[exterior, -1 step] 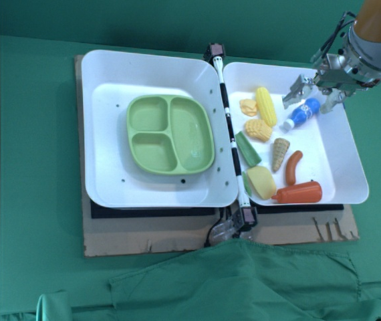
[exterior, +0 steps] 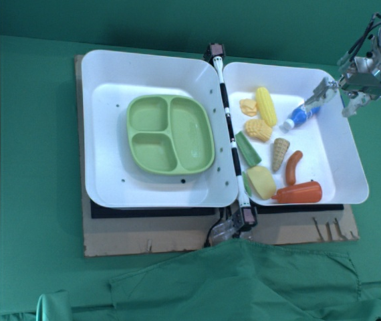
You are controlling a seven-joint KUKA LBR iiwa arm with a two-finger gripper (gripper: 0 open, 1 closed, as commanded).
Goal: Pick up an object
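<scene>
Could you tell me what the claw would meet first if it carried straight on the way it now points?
Probably the blue and white tube: the claw points down-left at it from the right bin's far corner, though height is hard to judge.

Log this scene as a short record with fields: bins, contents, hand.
left bin: holds a green divided plate
right bin: toy food, including corn, cone, sausage, red bottle, cheese wedge
tube: blue and white, lying slanted near the right bin's far right corner
hand: at the right bin's far right corner, by the tube's upper end; grip unclear
</scene>
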